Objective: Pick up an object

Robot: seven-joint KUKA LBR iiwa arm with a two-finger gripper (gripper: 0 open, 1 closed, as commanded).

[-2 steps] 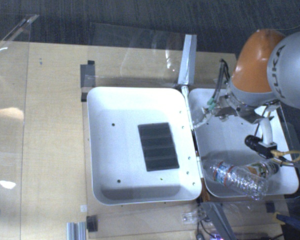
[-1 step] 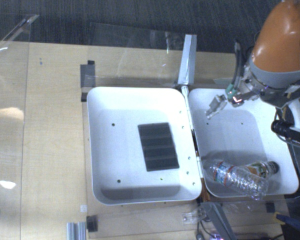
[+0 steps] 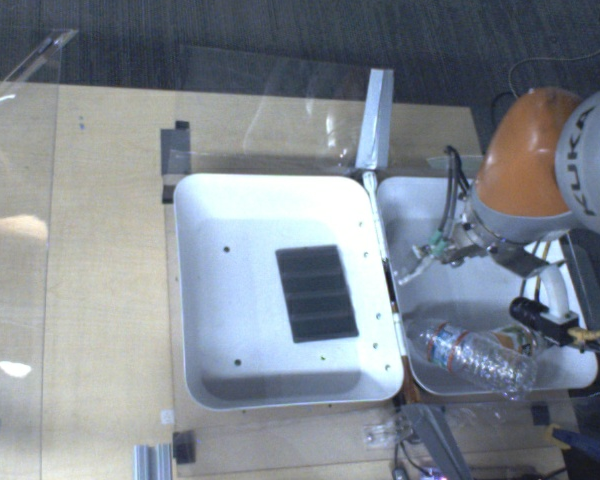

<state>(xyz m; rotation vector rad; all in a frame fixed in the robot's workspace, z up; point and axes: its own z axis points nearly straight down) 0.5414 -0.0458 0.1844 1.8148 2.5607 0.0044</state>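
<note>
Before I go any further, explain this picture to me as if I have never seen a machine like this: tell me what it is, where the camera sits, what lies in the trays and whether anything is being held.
The picture comes from one camera fixed above a wooden bench, looking down at a slant. The big grey and orange shape at the right is a robot arm reaching in from that side. At its end is a small two-finger gripper, the part meant to grab things. It sits over the right bin, near that bin's left wall.

Two shallow white bins stand side by side. The left bin holds a flat dark ribbed pad, lying a little askew. The right bin holds a clear plastic bottle lying on its side near the front.

I see nothing between the gripper's fingers; the bottle lies apart from it.
</note>
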